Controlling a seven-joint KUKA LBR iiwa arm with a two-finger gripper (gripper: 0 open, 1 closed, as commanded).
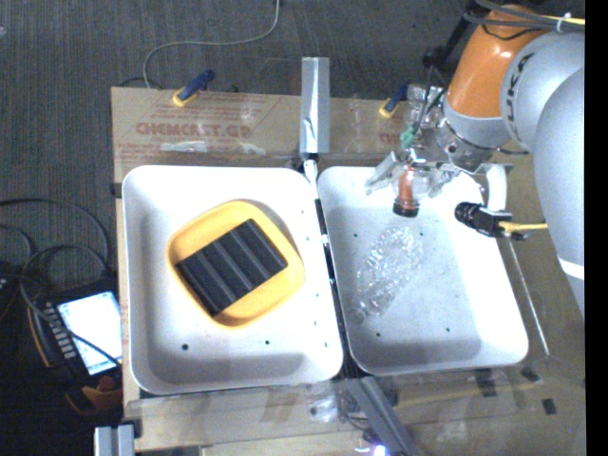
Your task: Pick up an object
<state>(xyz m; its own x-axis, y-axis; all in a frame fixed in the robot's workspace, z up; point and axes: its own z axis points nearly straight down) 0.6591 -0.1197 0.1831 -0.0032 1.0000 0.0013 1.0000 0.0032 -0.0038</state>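
Dark grey carpet runs around the bench, w/ a brown cardboard sheet (204,126) lying under the far edge of two white bins. Left bin (152,350) holds a yellow dish-like object w/ a black ribbed insert (236,262), sitting roughly mid-bin, its long axis running diagonally from near-left to far-right. Right bin (484,331) holds a clear plastic bottle (385,272) lying on its side, hard to see against the white; long axis slants from near-left up to far-right, and which end is the cap I can't make out. It's in the left-centre part of that bin, apart from the walls.

Arm (508,65) comes in from the right, orange band above the wrist, grey body filling the right side. Gripper (407,198) hangs over the far-left part of the right bin, just beyond the bottle's far end, w/ a copper-coloured tip pointing down. Can't tell how far apart it's spread or whether it has anything.

Blue-handled clamps (193,87) sit on the cardboard's far edge, and a tablet-like screen (90,326) lies on the floor at left.
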